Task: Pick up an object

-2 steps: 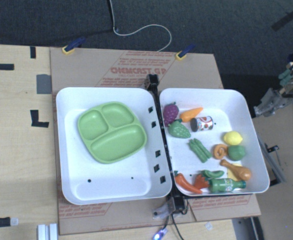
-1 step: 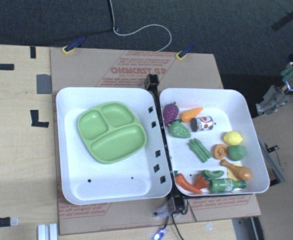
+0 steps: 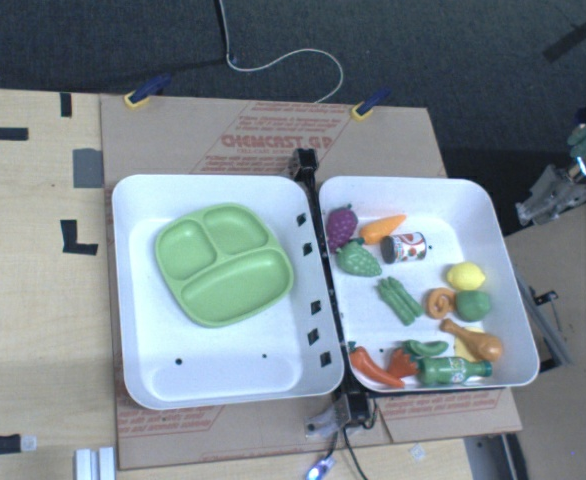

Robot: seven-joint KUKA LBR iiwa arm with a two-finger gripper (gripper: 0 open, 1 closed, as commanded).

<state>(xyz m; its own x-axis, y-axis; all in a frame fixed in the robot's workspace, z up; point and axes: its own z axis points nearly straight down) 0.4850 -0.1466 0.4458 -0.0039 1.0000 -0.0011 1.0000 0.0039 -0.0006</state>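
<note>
Lab bench (image 3: 33, 268): taped markers, clamped cardboard (image 3: 273, 138)

The arm (image 3: 558, 190) is cut off by the right edge.

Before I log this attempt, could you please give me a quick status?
Gripper at right edge, outside right bin, nothing seen held. Toy food unpicked, yellow lemon nearest. Path open.

A green divided plate (image 3: 225, 263) lies in the left bin (image 3: 133, 268); toy fruit and vegetables, including a lemon (image 3: 465, 276), crowd the right bin (image 3: 473, 208).
</note>
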